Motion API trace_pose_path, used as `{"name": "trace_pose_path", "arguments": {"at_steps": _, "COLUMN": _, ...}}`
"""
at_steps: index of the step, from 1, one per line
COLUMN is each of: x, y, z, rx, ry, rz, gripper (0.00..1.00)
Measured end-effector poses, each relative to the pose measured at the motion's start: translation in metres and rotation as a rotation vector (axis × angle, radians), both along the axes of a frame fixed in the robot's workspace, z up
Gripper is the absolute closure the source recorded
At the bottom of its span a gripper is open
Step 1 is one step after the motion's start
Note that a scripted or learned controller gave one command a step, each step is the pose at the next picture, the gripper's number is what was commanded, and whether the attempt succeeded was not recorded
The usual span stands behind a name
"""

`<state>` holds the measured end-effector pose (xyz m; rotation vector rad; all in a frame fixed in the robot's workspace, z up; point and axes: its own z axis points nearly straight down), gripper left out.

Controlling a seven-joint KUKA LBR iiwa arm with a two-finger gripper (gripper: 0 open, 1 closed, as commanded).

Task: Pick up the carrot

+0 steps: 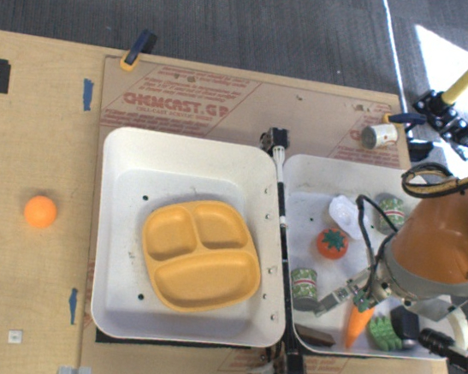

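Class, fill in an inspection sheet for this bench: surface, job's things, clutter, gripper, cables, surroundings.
Surface: two shallow white bins; left bin holds a yellow three-compartment plastic tray.
Job's things: orange toy carrot lies in the right bin, near its front edge.
Clutter: red toy tomato, green can, green leafy toy, white object.
Gripper: gripper sits directly above the carrot's top; grasp unclear.
Cables: black cable loops beside the arm.
Surroundings: orange ball on the bench, left.
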<state>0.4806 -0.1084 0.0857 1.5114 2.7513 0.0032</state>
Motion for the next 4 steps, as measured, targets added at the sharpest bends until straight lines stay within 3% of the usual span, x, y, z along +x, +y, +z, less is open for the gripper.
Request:
{"name": "trace_pose_path", "arguments": {"at_steps": 2, "x": 0.0, "y": 0.0, "z": 0.0, "rx": 0.0, "ry": 0.0, "rz": 0.0, "gripper": 0.0}}
{"name": "trace_pose_path", "arguments": {"at_steps": 3, "x": 0.0, "y": 0.002, "z": 0.0, "rx": -0.001, "ry": 0.0, "rz": 0.548, "gripper": 0.0}}
{"name": "trace_pose_path", "arguments": {"at_steps": 4, "x": 0.002, "y": 0.002, "z": 0.011, "rx": -0.003, "ry": -0.005, "rz": 0.546, "gripper": 1.0}}
